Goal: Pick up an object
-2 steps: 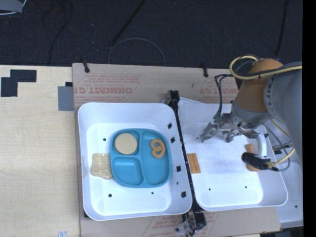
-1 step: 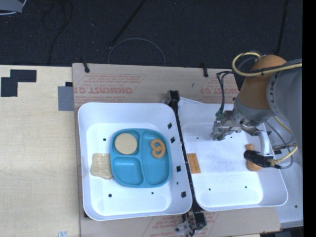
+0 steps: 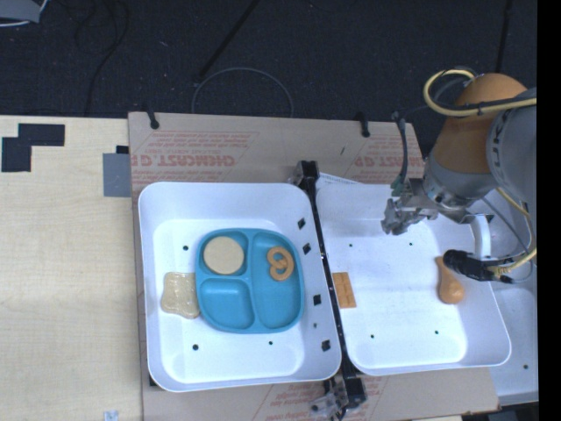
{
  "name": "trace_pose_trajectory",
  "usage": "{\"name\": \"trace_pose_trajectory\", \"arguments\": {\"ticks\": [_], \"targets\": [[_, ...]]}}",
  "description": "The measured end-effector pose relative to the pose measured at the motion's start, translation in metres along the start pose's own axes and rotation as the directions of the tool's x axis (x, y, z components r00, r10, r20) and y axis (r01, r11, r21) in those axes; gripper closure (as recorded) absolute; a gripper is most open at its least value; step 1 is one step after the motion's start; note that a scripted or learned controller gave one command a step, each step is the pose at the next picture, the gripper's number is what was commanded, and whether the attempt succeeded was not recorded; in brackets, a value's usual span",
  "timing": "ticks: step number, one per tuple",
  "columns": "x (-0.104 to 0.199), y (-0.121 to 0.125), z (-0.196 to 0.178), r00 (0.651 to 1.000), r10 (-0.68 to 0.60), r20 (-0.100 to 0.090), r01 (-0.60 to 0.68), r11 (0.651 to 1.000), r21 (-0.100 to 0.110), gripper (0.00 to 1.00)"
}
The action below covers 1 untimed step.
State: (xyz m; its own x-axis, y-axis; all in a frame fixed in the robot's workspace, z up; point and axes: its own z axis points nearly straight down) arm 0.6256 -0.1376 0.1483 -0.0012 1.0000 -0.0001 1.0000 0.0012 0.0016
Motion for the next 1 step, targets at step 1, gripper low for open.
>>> {"name": "trace_pose_trajectory", "arguments": {"ticks": [1], "targets": [[-0.0026,-0.0005,-0.0638,1.000,0.000,0.001,0.000,1.000,-0.002,1.00]]}}
